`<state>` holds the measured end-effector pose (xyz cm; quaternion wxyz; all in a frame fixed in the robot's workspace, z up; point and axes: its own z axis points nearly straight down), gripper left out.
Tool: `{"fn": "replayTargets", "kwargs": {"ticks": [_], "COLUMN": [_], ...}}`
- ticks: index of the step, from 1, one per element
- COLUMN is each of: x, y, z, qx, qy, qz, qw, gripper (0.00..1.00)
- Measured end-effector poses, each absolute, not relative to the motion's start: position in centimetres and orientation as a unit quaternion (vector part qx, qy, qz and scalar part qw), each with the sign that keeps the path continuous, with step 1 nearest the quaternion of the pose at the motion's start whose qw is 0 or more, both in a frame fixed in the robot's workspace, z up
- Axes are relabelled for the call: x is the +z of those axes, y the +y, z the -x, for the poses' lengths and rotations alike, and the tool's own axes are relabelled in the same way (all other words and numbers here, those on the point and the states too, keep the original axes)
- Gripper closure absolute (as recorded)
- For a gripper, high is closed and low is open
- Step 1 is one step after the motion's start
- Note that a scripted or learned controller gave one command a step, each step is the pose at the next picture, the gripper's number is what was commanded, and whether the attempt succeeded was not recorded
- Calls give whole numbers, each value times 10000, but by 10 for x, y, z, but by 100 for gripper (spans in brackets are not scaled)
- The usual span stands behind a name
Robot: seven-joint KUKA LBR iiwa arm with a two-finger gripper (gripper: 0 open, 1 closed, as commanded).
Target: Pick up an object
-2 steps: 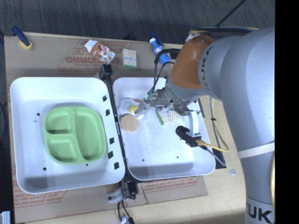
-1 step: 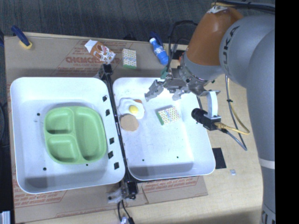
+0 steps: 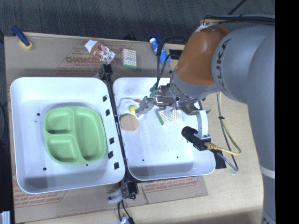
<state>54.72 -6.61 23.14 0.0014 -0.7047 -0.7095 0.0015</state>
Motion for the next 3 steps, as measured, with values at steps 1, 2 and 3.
{"fn": "replayTargets", "kwargs": {"ticks": [1,2,3], "x": [191,192,225], "y": [-10,-62,-99], "z": [-475,-556,-603], "qx": [20,9,3], "qy": [-7099,-7083,-7085], "qz": [7043,7059,7057], "qw": [25,7,-1], "gripper": [0,0,0]}}
